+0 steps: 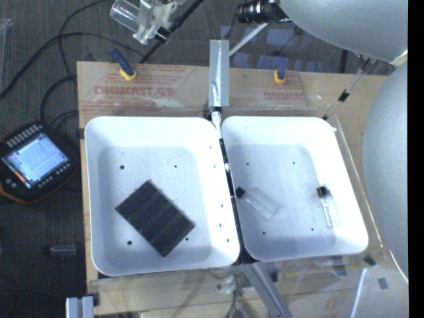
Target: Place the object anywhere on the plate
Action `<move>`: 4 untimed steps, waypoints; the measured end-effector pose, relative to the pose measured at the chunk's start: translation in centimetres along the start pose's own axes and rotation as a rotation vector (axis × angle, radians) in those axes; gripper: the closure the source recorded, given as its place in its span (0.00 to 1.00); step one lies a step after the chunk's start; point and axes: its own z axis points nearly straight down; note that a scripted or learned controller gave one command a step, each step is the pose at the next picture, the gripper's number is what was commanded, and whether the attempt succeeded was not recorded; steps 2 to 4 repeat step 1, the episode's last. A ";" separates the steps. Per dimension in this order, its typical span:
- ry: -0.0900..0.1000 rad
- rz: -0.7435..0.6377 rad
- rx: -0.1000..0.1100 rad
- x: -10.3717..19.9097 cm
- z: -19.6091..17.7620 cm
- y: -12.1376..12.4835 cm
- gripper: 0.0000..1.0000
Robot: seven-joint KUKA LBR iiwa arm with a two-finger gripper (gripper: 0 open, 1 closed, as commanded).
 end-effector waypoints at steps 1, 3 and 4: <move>-0.002 0.000 -0.001 0.0 -0.9 0.1 1.00; -0.002 0.000 -0.001 0.0 -0.9 0.1 1.00; -0.002 0.000 -0.001 0.0 -0.9 0.1 1.00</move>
